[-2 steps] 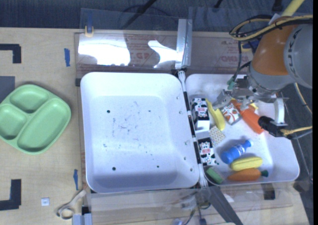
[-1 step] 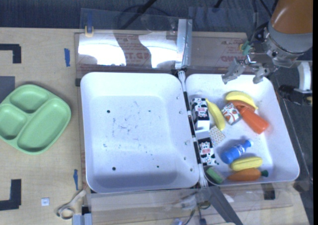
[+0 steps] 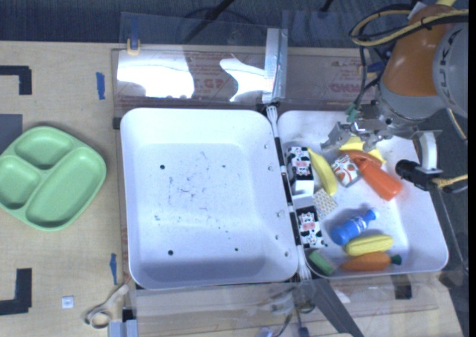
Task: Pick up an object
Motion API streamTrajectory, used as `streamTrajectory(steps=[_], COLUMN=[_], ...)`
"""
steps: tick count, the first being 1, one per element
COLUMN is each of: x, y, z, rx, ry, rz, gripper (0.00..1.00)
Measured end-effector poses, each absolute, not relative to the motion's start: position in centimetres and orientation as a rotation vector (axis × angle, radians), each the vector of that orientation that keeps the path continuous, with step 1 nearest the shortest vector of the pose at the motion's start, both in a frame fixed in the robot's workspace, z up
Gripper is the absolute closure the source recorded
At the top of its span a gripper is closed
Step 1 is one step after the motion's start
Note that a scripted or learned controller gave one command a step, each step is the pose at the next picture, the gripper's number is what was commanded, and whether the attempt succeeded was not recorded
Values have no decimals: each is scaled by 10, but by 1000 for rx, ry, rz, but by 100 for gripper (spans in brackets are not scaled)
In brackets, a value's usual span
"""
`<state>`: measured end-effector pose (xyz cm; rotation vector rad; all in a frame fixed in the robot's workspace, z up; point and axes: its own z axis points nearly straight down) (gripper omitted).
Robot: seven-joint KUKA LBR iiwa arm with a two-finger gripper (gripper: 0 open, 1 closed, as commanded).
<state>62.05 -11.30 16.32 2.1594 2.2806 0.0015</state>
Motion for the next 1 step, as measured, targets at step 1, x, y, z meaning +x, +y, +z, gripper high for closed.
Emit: streamTrajectory(steps=[1], x=[637], y=[-122], z=[103], rx=[2055], ry=[2356], rz=[17], gripper=[0])
